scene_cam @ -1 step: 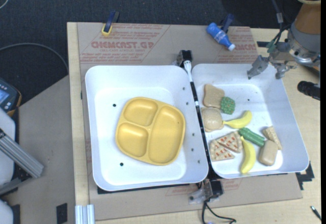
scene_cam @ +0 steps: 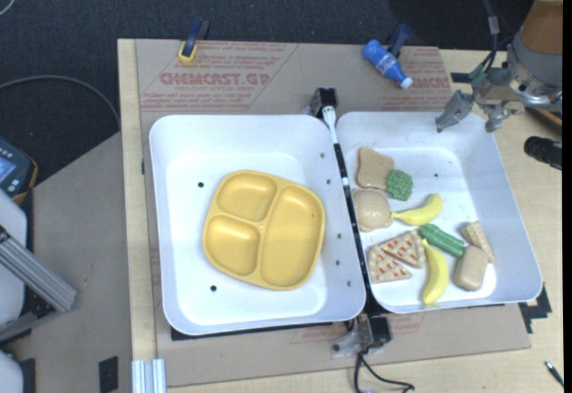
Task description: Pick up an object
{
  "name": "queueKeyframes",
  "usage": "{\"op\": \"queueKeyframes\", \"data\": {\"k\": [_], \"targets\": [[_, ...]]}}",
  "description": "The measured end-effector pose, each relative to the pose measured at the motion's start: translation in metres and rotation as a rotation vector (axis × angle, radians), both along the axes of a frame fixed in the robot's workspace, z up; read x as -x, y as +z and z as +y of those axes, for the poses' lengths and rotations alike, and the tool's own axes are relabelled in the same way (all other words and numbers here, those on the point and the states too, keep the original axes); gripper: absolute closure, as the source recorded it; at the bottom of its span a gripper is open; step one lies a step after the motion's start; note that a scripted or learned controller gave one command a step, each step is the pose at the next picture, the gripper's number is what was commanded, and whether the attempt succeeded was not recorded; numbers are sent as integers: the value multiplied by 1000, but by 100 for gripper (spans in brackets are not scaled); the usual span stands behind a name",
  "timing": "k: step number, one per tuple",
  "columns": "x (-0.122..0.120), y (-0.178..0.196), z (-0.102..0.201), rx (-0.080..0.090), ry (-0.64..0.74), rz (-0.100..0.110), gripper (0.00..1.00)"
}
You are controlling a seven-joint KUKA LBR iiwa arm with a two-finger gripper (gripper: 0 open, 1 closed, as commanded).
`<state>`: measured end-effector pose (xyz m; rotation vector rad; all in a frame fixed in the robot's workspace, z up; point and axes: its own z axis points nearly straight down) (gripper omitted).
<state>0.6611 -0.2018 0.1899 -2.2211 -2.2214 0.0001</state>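
While the gripper [scene_cam: 474,112] is hovering open and empty at the frame's upper right, no object is being held. A descent over the broccoli [scene_cam: 399,185] in the right bin [scene_cam: 514,204] is being advised, since clear margins are being offered there.

Toy foods lie clustered in the left and near parts of the shallow white right-hand bin [scene_cam: 500,195]: a tan bread-like slice [scene_cam: 373,166] sits farthest back, touching a small green bumpy broccoli-like piece [scene_cam: 399,185]; just in front, a pale beige rounded piece [scene_cam: 371,209] rests against a short curved yellow banana [scene_cam: 420,212]. Nearer the front edge, a triangular pizza slice with red dots [scene_cam: 396,257] lies flat beside a long yellow banana [scene_cam: 436,273], a dark green pepper-like piece [scene_cam: 442,239], a small tan wedge [scene_cam: 477,238] and a beige oblong lump [scene_cam: 471,270].
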Motion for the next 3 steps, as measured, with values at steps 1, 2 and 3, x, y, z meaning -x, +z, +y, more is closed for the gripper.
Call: {"op": "queueKeyframes", "data": {"k": [1,2,3], "targets": [[2,-63,6,-2,2,7,0],[3,-108,8,-2,2,6,0],[0,-93,7,2,4,-2,100]]}}
